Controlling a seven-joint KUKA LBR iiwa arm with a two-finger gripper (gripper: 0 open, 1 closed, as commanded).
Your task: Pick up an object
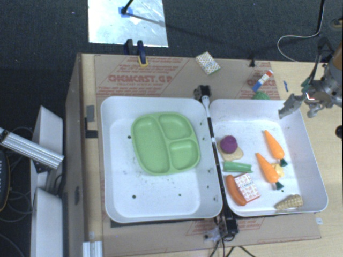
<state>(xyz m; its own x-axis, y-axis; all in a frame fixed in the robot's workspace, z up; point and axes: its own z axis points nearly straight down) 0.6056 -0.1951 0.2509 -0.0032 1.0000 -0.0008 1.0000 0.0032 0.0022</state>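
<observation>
Objects for picking, 2 orange plastic carrots [274, 144] among them, all lie in the right shallow white bin [313, 159]. Claw [293, 105] hovers above that bin's far right corner; I cannot tell its state. Nothing lifted; whole pick remains.

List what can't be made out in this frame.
- Claw: blurred near the camera view's right edge; open or shut is unreadable.
- Arm: cut off by the right edge.
- Small box: its print is too small to read; it covers part of the red piece beneath.
- Small items behind the right bin: too small to identify.
</observation>
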